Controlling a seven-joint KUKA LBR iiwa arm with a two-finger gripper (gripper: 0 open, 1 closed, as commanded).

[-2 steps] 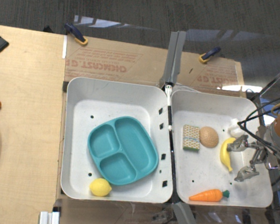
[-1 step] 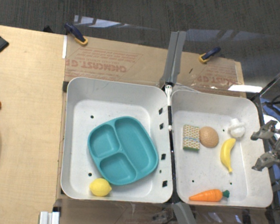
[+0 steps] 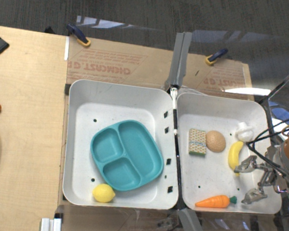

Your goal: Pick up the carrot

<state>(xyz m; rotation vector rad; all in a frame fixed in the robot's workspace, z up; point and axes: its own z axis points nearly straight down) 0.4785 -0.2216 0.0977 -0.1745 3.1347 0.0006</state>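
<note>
Now approaching: carrot [image 3: 213, 201] lies free at lower right of the frame, in the right bin [image 3: 214, 106].
Gripper [image 3: 250, 178] hovers just beyond it, seemingly spread and empty; next it must descend over the carrot and clench.

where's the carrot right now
The orange plastic carrot lies at the front edge of the right white bin, below the yellow banana and just left of the gripper.

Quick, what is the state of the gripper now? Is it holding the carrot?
Gripper: open, holding nothing. It is over the right bin, and the carrot lies on the bin floor, apart from it.
</note>
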